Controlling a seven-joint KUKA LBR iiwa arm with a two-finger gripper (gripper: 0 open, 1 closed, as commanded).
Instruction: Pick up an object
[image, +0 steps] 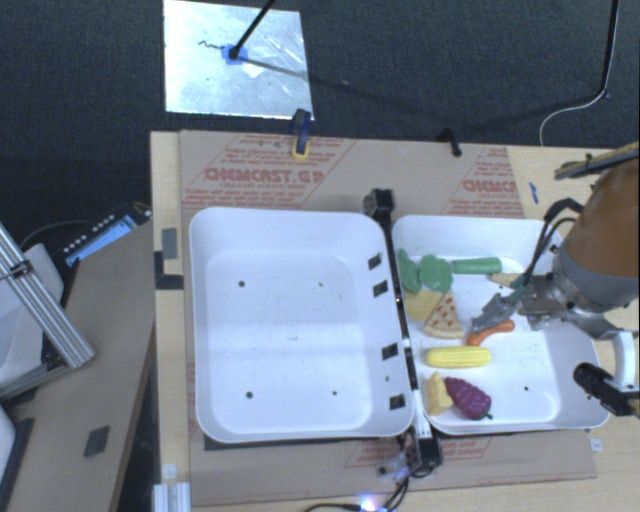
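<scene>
Grey gripper (492, 322), reaching in from the right on the arm (600, 250), sits low in the right bin (545, 400) with its tips over an orange carrot (497, 331); whether it is released or clenched cannot be told. Just beside it to the left lies a pizza slice (443, 316), with a yellow cheese wedge (421, 303) and green vegetables (445, 269) beyond, a corn cob (459, 356) just below, and a purple grape bunch (468, 398) touching a yellow piece (436, 393) near the front wall. White left bin (290, 320) adjoins along the black divider (397, 310), both resting on a cardboard sheet (270, 172).
</scene>
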